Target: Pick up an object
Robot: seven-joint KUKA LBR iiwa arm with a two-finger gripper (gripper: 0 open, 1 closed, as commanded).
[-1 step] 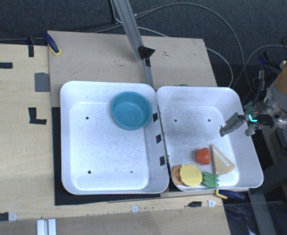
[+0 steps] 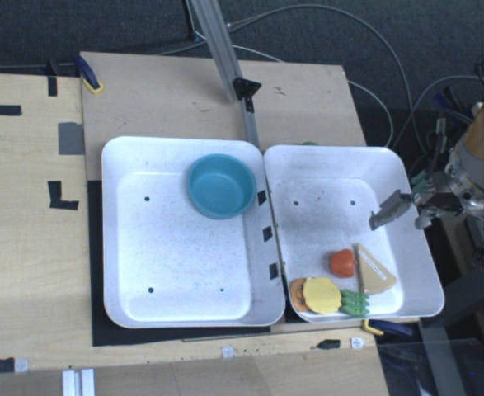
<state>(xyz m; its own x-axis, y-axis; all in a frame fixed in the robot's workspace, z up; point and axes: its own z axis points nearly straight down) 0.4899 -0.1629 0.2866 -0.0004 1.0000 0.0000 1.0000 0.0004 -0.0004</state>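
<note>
Far to the gripper's left, a blue bowl (image 2: 220, 186) is sitting at the far edge of the left bin (image 2: 134, 295), well apart from everything else. Nearer, down and to the gripper's left in the right bin (image 2: 324, 167), a yellow round piece (image 2: 321, 294), a green piece (image 2: 354, 304), a red ball (image 2: 342, 262) and a tan wedge (image 2: 374, 274) are crowding the near corner. The gripper (image 2: 400, 209) is hanging over that bin's right side, holding nothing; whether it is spread or pressed together I cannot tell. The approach seems to be underway: next it needs to be travelling toward the cluster and descending. The table (image 2: 159, 89) is carrying both bins, dark floor lying beyond.
</note>
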